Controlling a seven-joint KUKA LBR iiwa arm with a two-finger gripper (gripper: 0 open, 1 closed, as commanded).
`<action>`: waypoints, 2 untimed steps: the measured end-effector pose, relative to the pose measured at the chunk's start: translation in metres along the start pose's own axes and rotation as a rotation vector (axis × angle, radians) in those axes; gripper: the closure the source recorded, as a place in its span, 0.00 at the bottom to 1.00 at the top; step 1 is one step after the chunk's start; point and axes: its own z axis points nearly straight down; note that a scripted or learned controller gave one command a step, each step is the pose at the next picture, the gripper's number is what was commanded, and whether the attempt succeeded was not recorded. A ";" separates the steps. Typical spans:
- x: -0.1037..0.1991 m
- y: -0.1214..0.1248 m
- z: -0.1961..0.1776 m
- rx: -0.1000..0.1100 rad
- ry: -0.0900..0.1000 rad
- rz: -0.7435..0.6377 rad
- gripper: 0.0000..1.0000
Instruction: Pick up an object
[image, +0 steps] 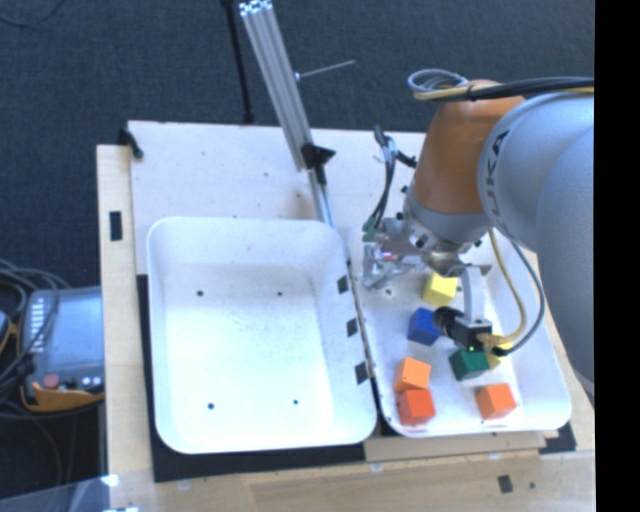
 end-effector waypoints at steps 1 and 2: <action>0.038 0.028 0.005 0.000 0.000 0.000 1.00; 0.081 0.051 0.008 0.000 -0.001 0.001 1.00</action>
